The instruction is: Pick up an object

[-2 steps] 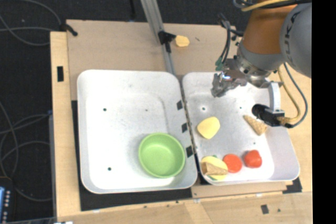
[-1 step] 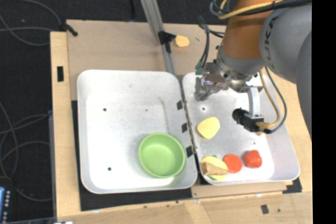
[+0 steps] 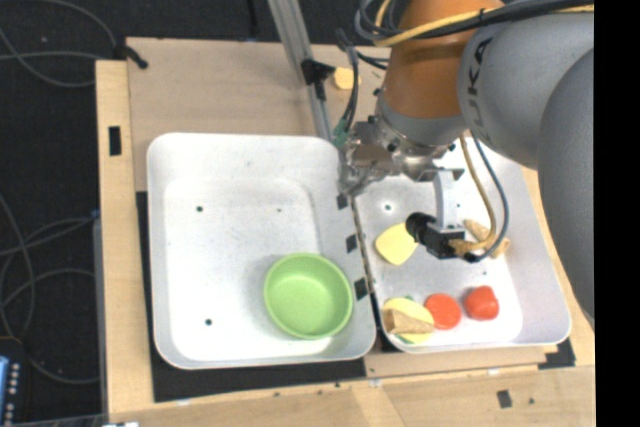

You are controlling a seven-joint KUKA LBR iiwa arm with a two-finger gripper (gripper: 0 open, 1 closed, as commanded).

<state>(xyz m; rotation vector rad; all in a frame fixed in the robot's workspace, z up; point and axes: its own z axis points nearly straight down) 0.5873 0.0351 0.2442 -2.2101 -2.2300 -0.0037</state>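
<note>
Gripper (image 3: 352,177) sits at the centre of the frame, over the ridge where the left bin (image 3: 200,175) and the right bin (image 3: 535,300) meet, under the arm's orange band (image 3: 430,45). Whether it is spread or closed cannot be made out from this angle, and nothing shows clamped in it. A yellow block (image 3: 396,244) lies in the right bin just below and right of it, apart from it. Along that bin's lower edge lie a yellow-and-tan piece (image 3: 408,318), an orange-red ball (image 3: 443,311) and a red piece (image 3: 482,303), close together. A green bowl (image 3: 308,295) stands upright in the left bin's lower right corner.
</note>
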